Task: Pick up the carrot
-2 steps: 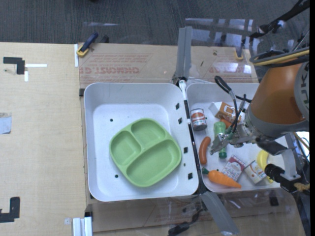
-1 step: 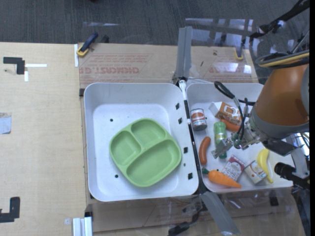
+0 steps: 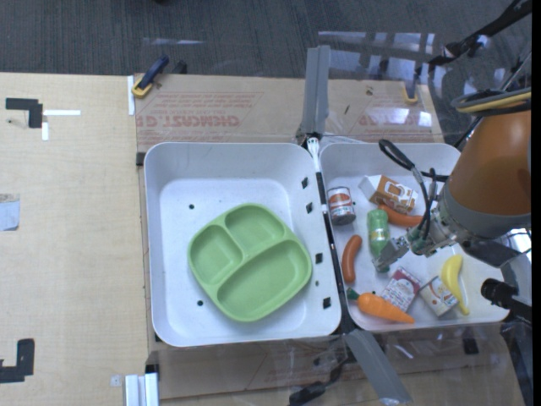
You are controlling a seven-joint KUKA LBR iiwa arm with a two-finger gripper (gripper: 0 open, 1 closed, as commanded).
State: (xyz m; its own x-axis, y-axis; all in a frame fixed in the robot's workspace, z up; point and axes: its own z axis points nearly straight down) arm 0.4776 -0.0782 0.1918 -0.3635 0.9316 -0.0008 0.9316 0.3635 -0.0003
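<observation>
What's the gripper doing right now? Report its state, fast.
Gripper: state cannot be told; it sits low in the right bin beside the green bottle, apart from the carrot.

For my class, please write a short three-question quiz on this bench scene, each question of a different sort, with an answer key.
1. True or false: the carrot lies in the same bin as the green plate.
2. Multiple choice: which thing lies nearest the carrot? A) the tin can B) the banana C) the red-and-white packet
3. Fill in: the pincer hangs over the ____ bin, beside the green bottle.

Key:
1. False; the carrot is in the right bin, at its near edge, and the plate is in the left bin.
2. C
3. right
</observation>
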